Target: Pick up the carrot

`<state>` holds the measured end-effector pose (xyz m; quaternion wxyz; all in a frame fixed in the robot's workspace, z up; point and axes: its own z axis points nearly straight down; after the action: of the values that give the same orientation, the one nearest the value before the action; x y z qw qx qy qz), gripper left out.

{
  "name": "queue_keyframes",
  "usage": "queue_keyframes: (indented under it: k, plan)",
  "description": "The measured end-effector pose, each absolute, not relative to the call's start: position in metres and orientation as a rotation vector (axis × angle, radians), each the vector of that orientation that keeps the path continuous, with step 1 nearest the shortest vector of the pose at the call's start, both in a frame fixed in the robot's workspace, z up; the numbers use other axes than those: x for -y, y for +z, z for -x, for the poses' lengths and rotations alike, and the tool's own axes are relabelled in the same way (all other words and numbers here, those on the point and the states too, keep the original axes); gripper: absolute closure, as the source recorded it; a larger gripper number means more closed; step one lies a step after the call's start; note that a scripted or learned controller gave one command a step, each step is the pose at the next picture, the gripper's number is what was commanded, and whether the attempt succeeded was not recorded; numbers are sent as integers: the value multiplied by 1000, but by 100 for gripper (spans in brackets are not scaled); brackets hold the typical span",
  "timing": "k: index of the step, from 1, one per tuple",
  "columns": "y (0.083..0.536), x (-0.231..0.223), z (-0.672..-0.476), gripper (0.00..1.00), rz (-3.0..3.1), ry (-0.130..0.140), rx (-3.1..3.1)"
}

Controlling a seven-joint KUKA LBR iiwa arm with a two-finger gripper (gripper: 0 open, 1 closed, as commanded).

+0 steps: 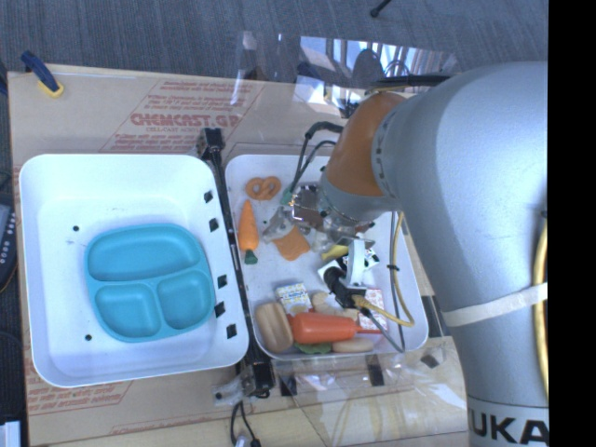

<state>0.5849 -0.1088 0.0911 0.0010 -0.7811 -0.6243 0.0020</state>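
The carrot [247, 227] is a slim orange piece with a green tip pointing toward the front. It lies lengthwise along the left wall of the right bin [407, 291]. My gripper [284, 220] hangs low over the middle of that bin, just right of the carrot and apart from it. The grey wrist with its orange band [358, 161] hides the gripper's upper part. Nothing is visibly held.
A pretzel [264, 188] lies at the back of the right bin, and an orange wedge [294, 245] sits under the gripper. A bun [273, 324], a red sausage [322, 326] and small packets crowd the front. The left bin [47, 184] holds a blue divided tray [147, 279].
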Motion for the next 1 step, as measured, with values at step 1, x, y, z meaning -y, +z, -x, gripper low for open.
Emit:
queue_keyframes:
  k: [1]
  plan:
    - [102, 108, -586, 100, 2447, 4, 1964]
